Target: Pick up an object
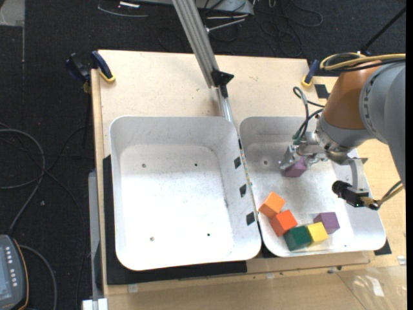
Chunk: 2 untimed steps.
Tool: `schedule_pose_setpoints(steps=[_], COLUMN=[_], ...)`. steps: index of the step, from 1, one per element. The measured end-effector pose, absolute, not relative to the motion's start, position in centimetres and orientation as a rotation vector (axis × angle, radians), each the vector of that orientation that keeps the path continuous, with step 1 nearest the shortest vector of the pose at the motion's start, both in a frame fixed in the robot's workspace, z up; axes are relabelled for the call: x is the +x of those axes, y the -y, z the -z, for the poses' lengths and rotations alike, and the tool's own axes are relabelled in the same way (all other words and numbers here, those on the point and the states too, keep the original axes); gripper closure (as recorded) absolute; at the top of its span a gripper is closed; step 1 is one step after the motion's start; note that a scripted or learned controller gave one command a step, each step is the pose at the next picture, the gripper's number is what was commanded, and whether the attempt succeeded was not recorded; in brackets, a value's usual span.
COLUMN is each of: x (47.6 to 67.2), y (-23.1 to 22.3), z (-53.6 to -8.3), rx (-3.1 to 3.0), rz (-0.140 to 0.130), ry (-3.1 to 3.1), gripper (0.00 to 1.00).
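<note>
From the overhead camera I see my tool low in the right bin, its fingers closed around a small purple block that shows between and just under them, near the middle of that bin's upper half. The angle is poor here, so I hedge: the block looks gripped, but I cannot tell whether it is lifted clear of the bin floor or resting on it. I judge the block to be light, rigid and smooth-faced, probably wood or foam, so it should tolerate a firm squeeze; flat opposite faces are the place to hold it, and a corner grip could let it twist out. Toward the bin's near edge lies a cluster: an orange block, a darker orange-red block touching it, a green block, a yellow block and a second purple block, all well apart from the tool. The divider wall between the bins stands to the tool's left, and a black cable fitting hangs beside the wrist. The left bin carries nothing I need. On the tabletop a slanted metal pole crosses above the bins, clear of a straight lift.
</note>
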<state>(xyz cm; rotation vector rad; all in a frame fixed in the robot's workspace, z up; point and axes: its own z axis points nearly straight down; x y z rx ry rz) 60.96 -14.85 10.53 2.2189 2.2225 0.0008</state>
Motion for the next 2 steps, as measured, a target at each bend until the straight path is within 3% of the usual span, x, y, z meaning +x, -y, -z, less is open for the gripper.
schedule_pose_setpoints(steps=[1, 2], x=[63.1, 66.1], y=[4.9, -3.3], z=[-20.0, -19.5], rx=[2.206, 2.210], rz=[-0.013, -0.007], ry=[-2.231, -2.233], gripper=[1.00, 1.00])
